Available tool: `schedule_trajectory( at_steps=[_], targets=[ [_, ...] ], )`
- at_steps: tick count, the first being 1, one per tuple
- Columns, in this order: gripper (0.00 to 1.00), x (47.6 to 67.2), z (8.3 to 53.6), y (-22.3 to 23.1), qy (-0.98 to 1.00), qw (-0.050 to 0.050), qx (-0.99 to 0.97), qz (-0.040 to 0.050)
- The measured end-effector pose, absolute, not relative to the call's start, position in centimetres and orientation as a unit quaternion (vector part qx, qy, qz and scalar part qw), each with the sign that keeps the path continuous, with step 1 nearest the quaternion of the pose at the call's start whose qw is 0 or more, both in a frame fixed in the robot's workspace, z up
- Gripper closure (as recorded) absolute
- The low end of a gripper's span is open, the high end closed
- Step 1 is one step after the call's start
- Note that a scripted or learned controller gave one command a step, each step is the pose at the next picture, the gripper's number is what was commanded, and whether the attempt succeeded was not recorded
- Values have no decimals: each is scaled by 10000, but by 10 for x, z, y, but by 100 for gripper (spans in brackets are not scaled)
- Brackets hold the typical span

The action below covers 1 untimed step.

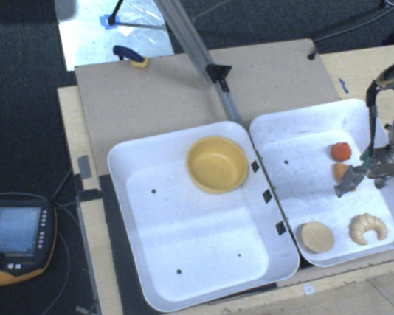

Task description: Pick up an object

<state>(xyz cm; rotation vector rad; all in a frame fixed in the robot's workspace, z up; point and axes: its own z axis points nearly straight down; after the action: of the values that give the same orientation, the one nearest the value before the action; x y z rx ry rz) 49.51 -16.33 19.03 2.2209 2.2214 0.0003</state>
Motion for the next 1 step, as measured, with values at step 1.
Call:
schedule_trajectory(
  at_steps=[1],
  targets=[
    [0, 503, 145, -163, 7072, -11, 7070, -7]
  ],
)
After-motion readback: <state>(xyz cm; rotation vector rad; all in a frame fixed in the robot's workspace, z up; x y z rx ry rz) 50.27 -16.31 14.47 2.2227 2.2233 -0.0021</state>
